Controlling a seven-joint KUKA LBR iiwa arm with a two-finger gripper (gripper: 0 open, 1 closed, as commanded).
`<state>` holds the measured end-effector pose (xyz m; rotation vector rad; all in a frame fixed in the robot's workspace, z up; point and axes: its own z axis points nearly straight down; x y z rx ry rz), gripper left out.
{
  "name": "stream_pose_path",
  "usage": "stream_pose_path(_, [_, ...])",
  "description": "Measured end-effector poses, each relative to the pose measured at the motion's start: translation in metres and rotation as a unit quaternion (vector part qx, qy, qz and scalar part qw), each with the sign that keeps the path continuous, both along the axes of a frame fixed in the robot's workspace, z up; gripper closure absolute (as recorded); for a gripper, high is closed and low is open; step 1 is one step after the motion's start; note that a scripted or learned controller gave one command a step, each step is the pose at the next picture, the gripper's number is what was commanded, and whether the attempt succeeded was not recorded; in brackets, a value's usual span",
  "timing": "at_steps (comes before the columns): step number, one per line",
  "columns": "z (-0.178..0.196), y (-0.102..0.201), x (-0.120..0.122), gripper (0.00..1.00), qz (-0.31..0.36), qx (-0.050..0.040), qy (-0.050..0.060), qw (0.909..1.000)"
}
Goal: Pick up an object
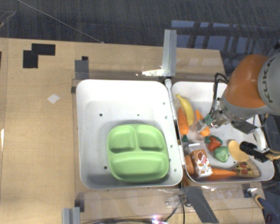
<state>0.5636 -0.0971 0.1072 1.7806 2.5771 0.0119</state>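
The right bin (203,88) holds several toy foods: a yellow banana (186,108), an orange carrot (182,121) along the left wall, a red pepper (213,142), a green vegetable (221,154), a tan chip-like piece (237,150), a small printed carton (201,163), a long carrot (222,174) and a pizza slice (247,170). My gripper (210,121) hangs low over the middle of this bin, just right of the banana and above the red pepper, beside a small orange piece (205,132). The wrist hides what lies under it.
The left bin (93,101) contains a green divided plate (137,152) toward its front. A metal post (170,52) stands behind the wall between the two bins. The orange-banded arm (247,87) covers the right bin's far right corner.
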Motion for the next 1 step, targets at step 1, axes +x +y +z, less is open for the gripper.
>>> stream_pose_path(1, [-0.0127,0.0001,-0.0172,1.0,-0.044,0.0008,-0.005,0.999])
